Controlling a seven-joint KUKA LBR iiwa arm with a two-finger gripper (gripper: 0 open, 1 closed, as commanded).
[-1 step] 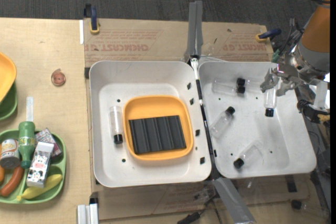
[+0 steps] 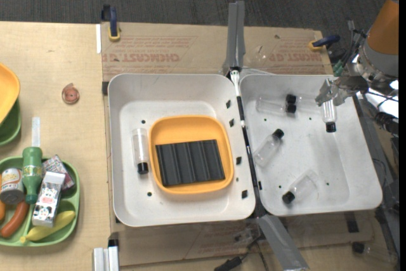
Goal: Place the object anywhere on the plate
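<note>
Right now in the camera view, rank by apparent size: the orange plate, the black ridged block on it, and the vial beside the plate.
1. orange plate
2. black ridged block
3. vial

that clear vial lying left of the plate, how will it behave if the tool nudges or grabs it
The vial lies on its side on the bin floor beside the plate, so a nudge would probably roll it. It looks clear and smooth, so it may slip in a grasp. Seemingly empty, it is likely light.
</note>
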